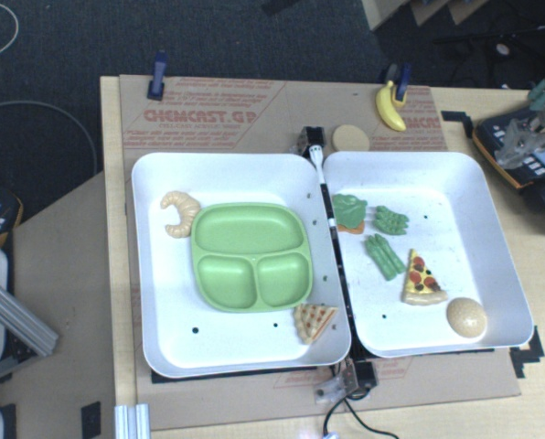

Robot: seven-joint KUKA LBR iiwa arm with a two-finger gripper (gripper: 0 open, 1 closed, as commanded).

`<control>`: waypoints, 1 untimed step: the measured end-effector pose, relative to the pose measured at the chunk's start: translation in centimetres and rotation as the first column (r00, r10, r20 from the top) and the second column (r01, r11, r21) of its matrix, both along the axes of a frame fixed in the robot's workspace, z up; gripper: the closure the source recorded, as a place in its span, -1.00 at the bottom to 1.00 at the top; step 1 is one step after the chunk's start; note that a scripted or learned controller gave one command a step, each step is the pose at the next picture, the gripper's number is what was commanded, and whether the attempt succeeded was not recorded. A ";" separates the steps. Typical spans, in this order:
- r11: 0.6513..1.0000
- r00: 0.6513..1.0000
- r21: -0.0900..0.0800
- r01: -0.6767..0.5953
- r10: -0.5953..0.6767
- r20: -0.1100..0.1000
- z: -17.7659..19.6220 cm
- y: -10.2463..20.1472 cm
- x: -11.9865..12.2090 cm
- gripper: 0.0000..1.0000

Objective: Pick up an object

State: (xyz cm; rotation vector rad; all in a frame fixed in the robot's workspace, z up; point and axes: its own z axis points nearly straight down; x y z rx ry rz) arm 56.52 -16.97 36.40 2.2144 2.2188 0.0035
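**Gripper off to the right, toy food lying in both bins**

Gripper [528,140] sits at the far right, outside the right bin [492,208] and partly cut off; I cannot tell how wide it stands.

The right bin has two leafy green pieces [349,212], a green stalk [383,256], a pizza slice [422,280] and a tan ball [465,317], all lying apart. The left bin [154,273] has a croissant [179,213] touching a green divided plate [251,254], and a waffle wedge [314,320] near its front right corner. A banana [390,108] lies behind the bins.

A green plate [251,265], a croissant [180,212] and a waffle [314,320] lie in the left bin [154,245]; the right bin [492,236] has pizza [422,280].
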 end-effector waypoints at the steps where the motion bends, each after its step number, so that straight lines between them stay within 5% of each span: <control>1: 1.000 1.000 0.006 0.003 -0.003 -0.015 -5.9 2.3 -3.5 1.00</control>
